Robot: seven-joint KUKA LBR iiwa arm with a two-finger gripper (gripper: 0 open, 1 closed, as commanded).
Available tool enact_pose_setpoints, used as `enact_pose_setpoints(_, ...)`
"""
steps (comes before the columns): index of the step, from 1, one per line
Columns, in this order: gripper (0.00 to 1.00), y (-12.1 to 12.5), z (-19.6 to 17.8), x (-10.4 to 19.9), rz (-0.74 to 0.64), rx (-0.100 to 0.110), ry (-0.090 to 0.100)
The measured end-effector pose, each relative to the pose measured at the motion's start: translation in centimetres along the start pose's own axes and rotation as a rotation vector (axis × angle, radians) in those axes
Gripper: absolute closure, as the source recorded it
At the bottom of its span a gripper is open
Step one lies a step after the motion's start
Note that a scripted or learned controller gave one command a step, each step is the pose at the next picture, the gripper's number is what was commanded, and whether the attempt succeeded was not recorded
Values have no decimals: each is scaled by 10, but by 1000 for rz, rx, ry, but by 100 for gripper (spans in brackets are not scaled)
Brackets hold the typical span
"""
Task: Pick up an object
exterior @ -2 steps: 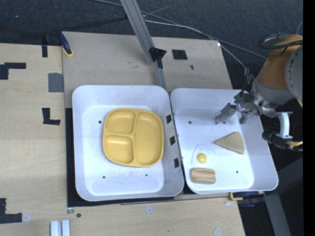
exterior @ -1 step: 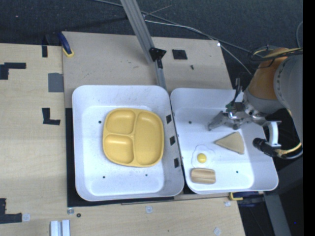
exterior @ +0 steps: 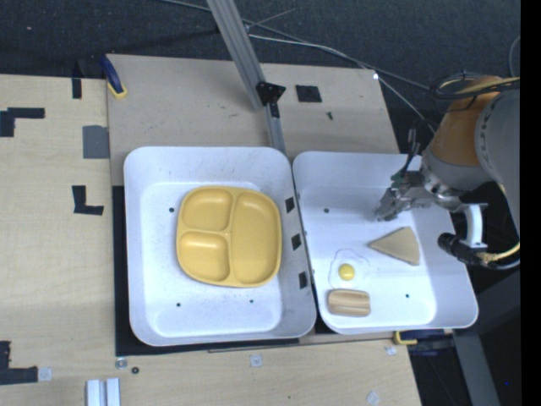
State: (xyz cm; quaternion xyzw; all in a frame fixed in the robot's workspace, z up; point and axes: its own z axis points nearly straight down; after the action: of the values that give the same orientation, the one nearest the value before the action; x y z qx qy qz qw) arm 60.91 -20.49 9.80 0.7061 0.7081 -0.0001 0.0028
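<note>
Toy food lies loose in your right bin (exterior: 321, 176): the tan wedge (exterior: 398, 246) sits just below and right of the gripper (exterior: 392, 206), which hangs low over the bin floor, its fingers too small to tell whether spread or closed. Nearer the front rest a fried egg (exterior: 347, 270) and a bread roll (exterior: 348, 302). The left bin (exterior: 152, 227) carries a yellow divided plate (exterior: 228, 235).

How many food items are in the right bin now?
3. A tan wedge sits just below the end effector, a fried egg lies left of it, and a bread roll lies near the front wall. The arm may hide more.
</note>
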Motion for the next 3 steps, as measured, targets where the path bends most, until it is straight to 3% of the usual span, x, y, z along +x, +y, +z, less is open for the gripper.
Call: enact_pose_setpoints(3,100,-6,-165,0,1,-1,3)
